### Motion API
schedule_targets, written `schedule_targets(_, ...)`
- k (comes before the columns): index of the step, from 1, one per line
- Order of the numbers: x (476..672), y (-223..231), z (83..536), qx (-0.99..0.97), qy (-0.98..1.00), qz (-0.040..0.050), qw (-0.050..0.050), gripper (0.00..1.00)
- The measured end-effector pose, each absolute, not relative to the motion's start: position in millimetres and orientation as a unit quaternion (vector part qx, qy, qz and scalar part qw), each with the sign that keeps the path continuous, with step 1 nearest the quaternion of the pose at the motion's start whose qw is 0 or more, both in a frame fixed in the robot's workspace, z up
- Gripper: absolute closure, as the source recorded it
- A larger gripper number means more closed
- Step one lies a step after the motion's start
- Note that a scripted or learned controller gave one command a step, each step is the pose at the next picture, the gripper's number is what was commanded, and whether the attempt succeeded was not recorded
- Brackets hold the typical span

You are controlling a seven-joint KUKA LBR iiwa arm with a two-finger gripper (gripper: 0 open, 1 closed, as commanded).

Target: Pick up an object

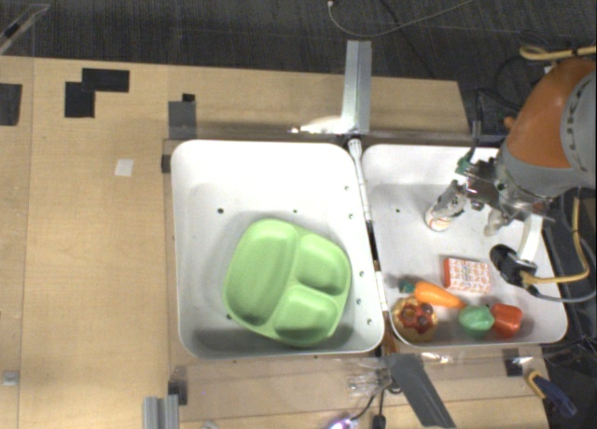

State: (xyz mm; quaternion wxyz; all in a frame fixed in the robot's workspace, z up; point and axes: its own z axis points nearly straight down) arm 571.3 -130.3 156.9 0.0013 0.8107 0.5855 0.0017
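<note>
My gripper (pixel 466 218) hangs over the upper part of the right bin (pixel 401 175), open, with nothing between its fingers. A small pale round thing (pixel 437 222) sits at the tip of the left finger; I cannot tell if they touch. Along the bin's front lie a red-and-white box (pixel 465 274), an orange carrot (pixel 437 295), a round piece with dark fruit (pixel 416 317), a green item (pixel 476 319) and a red item (pixel 506 317). A green three-compartment plate (pixel 287 280) lies tilted in the left bin (pixel 205 194).
A metal post (pixel 358 82) stands behind the divider between the bins. A black-and-yellow cable (pixel 522 273) hangs off the wrist over the right bin's right side. The white floor behind the gripper is bare.
</note>
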Motion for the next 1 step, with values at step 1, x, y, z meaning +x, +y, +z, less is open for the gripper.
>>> schedule_targets(1,588.8,-98.0,88.9,0.804,0.594,0.004,0.004,0.0)
